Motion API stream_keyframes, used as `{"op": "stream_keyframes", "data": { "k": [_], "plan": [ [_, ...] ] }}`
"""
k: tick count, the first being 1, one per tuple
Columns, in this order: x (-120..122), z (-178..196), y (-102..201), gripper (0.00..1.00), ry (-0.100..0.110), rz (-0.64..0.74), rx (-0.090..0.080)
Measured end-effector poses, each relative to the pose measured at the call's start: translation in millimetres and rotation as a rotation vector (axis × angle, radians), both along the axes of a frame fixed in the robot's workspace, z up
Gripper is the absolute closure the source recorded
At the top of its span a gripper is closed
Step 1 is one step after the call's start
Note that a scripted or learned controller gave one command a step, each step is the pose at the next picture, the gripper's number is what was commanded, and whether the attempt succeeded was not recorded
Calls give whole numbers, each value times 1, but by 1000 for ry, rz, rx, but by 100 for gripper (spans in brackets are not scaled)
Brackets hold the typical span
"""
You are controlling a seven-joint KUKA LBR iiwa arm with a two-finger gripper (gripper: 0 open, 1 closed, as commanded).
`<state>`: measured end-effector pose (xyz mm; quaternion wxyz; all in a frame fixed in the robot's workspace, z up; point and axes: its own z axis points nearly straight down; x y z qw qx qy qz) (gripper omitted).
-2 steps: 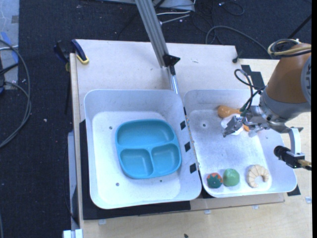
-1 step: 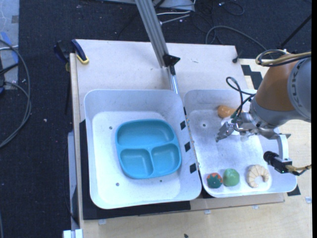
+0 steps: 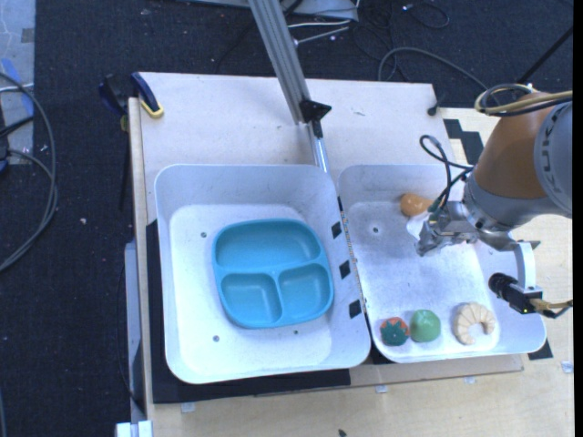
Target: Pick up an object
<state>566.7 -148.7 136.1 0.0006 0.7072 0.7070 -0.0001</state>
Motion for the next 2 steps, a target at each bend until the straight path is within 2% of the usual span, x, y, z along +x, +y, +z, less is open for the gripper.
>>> {"op": "stream_keyframes", "data": {
  "k": [1,2],
  "plan": [
    [6,46,7,100,-4,3,0],
    [8,109,1,100,-5,3,-1]
  ]
}}
